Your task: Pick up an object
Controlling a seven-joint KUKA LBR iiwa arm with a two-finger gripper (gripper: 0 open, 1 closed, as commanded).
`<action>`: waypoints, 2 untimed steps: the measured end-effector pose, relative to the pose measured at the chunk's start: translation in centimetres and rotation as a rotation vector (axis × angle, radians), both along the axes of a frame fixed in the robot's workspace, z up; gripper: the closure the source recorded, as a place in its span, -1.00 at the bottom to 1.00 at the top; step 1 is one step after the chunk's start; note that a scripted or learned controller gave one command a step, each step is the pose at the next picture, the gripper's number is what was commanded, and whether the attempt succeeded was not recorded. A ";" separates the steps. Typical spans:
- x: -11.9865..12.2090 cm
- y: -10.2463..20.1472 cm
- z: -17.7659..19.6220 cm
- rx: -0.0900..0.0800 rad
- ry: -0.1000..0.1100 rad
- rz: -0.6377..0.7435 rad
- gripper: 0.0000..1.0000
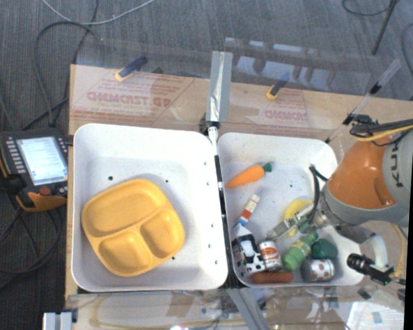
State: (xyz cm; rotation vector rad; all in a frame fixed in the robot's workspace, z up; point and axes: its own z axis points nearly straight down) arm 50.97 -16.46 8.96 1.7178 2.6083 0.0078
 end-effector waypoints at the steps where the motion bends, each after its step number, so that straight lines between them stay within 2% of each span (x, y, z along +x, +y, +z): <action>1: 0.0 0.1 0.6 0.003 0.005 -0.002 1.00; 2: 0.0 0.1 0.6 0.003 0.005 -0.002 -1.00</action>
